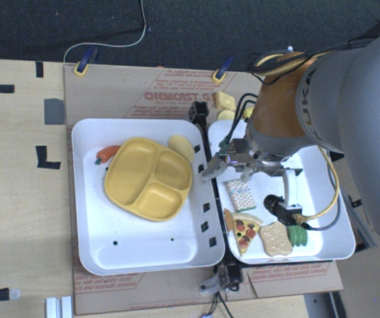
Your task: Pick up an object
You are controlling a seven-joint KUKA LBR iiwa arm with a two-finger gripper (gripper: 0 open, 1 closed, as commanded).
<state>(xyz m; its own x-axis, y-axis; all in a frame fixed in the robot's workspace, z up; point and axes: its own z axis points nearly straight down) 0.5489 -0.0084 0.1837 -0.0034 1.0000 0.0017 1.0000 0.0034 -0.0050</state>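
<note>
From the overhead camera you see two shallow white bins side by side on a cardboard-covered table, with the left bin holding a yellow three-compartment plastic plate that lies tilted across its upper half. A pale yellow rounded piece sits at the plate's upper right edge, and an orange-red carrot-shaped toy pokes out from under its upper left edge. In the right bin you find a small white patterned square packet near the dividing wall, a toy pizza slice just below it, a tan toast-shaped piece beside the slice, and a green ridged item touching the toast's right side. Two pale yellow chunks rest on the cardboard just above the right bin. The grey arm with its orange band reaches in from your right and hangs over the upper left part of the right bin, with the end effector just above the patterned packet; you cannot tell from this angle how far it is spread, and nothing is visibly caught in it. A black cable fitting with a yellow hose hangs beside it.
</note>
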